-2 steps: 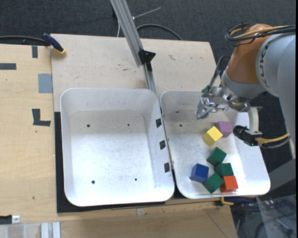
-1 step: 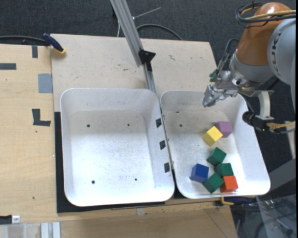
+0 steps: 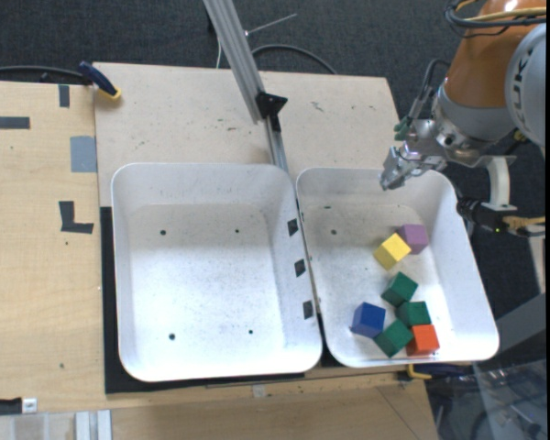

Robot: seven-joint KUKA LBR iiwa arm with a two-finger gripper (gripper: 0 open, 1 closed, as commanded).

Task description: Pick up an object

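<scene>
Orange block (image 3: pixel 425 339) lies at the right bin's (image 3: pixel 469 246) near edge, in a cluster with green and blue blocks. Gripper (image 3: pixel 393 178) hangs over that bin's far rim, holding nothing; finger spacing cannot be judged. Nearest candidates, purple block (image 3: pixel 414 236) and yellow block (image 3: pixel 392 250), lie nearward of it.

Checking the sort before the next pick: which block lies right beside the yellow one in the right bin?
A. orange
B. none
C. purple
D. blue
C: the purple block sits against the yellow block, up and to its right in the right bin.
</scene>
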